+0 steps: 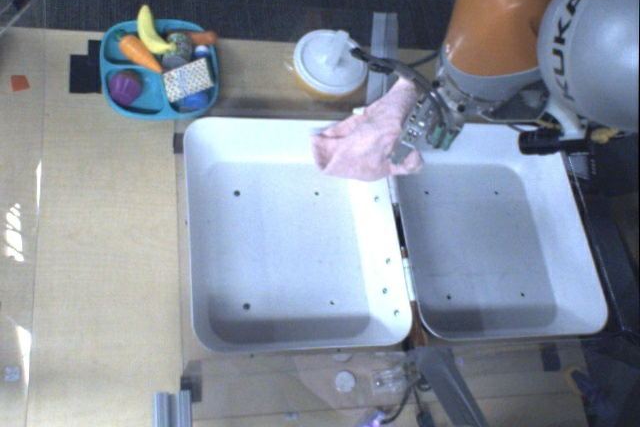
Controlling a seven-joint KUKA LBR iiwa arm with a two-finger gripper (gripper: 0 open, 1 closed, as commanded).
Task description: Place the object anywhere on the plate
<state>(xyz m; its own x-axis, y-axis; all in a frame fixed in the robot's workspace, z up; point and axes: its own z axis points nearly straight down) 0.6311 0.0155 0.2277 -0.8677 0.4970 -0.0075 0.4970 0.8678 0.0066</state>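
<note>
Cloth (362, 143), pink, is hanging pinched in the end effector (412, 137) above the left bin (290, 245). Carry step underway; next, the arm is needing to reach the plate (328, 63) behind.

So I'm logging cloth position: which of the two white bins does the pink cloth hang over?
The left bin: the pink cloth hangs above its back right corner; the right bin sits beside it.
</note>
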